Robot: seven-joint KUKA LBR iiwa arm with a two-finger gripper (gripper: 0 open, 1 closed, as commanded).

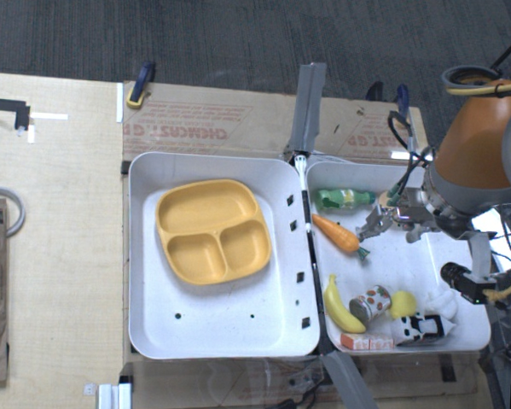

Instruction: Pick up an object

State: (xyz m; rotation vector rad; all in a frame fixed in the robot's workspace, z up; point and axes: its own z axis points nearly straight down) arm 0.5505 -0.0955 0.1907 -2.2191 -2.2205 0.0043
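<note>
gripper [376,224] hovers low in right bin [406,263], just right of carrot [335,233] | jaws: can't tell, too small and cluttered | carrot lies up against the divider, long axis slanting down-right, leafy tip pointing at the gripper | my call: a short shift left lines it up

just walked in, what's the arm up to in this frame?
The KUKA arm reaches in from the right over the right bin, its gripper hanging above the bin floor near the carrot and the green bottle. Nothing shows between its fingers. A banana, a lemon and other small items lie along the bin's near edge. The left bin holds a yellow divided tray.
</note>
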